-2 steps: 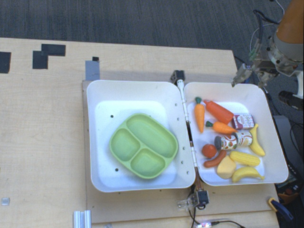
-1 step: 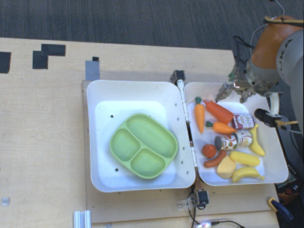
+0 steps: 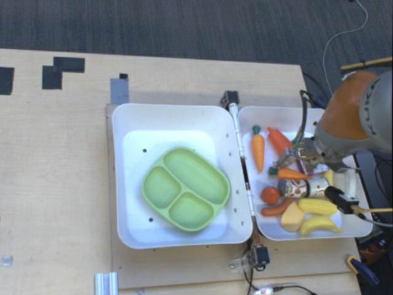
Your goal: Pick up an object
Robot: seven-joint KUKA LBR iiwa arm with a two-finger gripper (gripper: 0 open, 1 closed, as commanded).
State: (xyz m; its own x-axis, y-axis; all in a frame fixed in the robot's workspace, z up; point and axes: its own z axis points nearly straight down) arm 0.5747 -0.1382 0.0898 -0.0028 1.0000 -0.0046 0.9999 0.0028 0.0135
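The right bin (image 3: 245,165) holds a heap of toy foods. An orange carrot (image 3: 258,150) lies along its left side, with a red pepper (image 3: 277,140) beside it. Nearer the front are a red tomato (image 3: 270,195), a red sausage (image 3: 276,210), a yellow corn cob (image 3: 317,207), a banana (image 3: 319,225) and a pale orange wedge (image 3: 293,217). My gripper (image 3: 293,160) hangs low over the middle of the bin, just above a small orange piece (image 3: 292,174) and a labelled can (image 3: 303,188). The view shows nothing held by it.
The left bin (image 3: 123,165) holds a light green divided plate (image 3: 185,188). A raised divider (image 3: 239,158) separates the two bins. The grey arm with its orange band (image 3: 347,112) reaches in over the right bin's far right corner.
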